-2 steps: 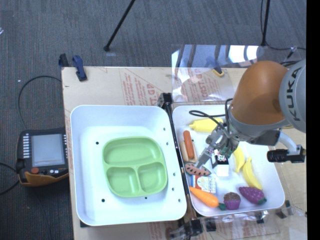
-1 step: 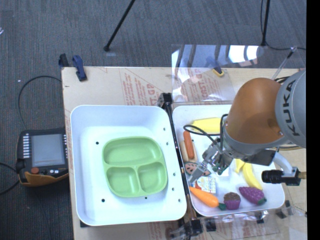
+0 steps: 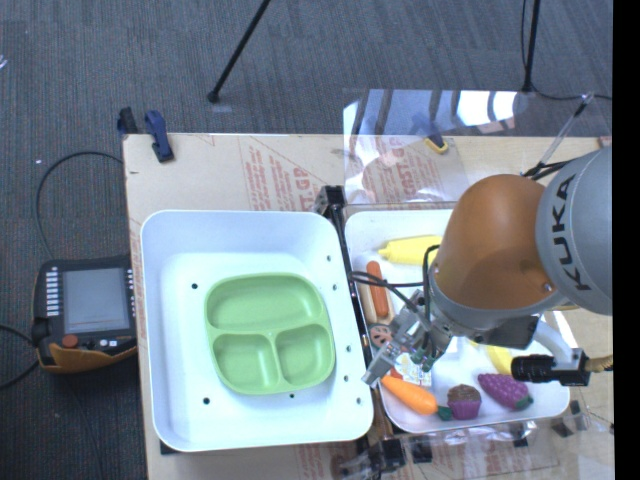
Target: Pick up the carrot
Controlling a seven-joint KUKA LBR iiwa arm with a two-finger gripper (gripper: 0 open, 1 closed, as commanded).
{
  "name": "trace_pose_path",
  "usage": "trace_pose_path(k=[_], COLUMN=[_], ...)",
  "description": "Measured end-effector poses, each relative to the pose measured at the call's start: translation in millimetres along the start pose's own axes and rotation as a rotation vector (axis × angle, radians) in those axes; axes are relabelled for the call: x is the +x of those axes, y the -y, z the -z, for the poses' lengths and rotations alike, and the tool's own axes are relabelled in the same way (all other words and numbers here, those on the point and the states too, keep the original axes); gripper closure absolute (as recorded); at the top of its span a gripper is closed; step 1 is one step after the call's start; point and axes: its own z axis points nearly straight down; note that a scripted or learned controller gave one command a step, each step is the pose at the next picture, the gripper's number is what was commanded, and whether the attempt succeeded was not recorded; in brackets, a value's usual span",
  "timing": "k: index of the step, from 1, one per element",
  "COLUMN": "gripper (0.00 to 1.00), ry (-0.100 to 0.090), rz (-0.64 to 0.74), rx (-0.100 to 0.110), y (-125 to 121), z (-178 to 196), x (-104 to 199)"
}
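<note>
Orange carrot [image 3: 411, 395] near right bin's front rim [image 3: 480, 426], tool [image 3: 405, 353] just above

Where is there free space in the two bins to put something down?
Left bin: bare white floor all around the green tray, widest at its left. Right bin: crowded; carrot, corn, grapes and the pincer fill it.
</note>
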Motion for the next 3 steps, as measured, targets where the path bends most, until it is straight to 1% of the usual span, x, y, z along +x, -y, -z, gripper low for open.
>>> trace_pose_path(k=[1,2,3], gripper=[0.00,0.00,0.00], ry=[0.002,0.006,0.002], rz=[-0.219,0.038,0.134], rx=[0.000,-0.003,-0.001], y=[-17,-39,-31], z=[0,1,22], x=[14,-85,-16])
